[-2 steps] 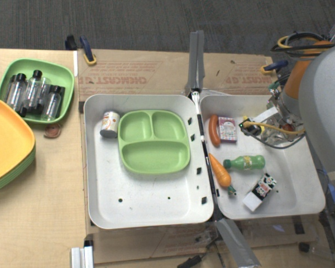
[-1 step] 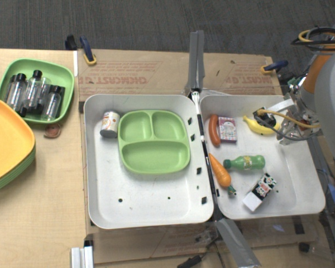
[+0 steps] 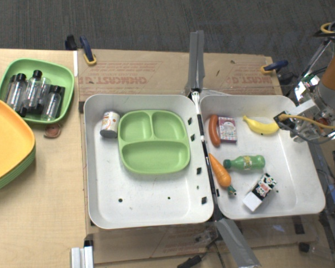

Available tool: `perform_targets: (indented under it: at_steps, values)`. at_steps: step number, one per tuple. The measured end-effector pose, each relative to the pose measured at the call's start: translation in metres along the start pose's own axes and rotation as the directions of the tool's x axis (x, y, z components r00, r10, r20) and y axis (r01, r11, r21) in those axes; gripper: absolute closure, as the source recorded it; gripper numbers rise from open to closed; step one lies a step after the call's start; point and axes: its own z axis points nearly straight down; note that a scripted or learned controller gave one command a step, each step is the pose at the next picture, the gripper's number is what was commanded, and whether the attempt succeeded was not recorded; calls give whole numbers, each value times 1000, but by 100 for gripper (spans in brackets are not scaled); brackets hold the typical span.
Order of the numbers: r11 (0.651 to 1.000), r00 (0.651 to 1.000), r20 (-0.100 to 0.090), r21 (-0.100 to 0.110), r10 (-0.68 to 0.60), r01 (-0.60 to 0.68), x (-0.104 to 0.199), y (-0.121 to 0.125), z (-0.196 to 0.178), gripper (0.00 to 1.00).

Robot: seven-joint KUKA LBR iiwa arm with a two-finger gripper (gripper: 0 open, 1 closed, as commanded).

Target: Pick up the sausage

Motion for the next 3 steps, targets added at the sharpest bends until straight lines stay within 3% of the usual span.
perform_targets:
  at_steps: [1,2,3]
  values:
    - [993,993,0,0,117,-117,53,5,11,100]
    - [998,998,0,0,-58,58,72,-29,-8,100]
    - [992,992,1,1,124,-124,31,-9,49,100]
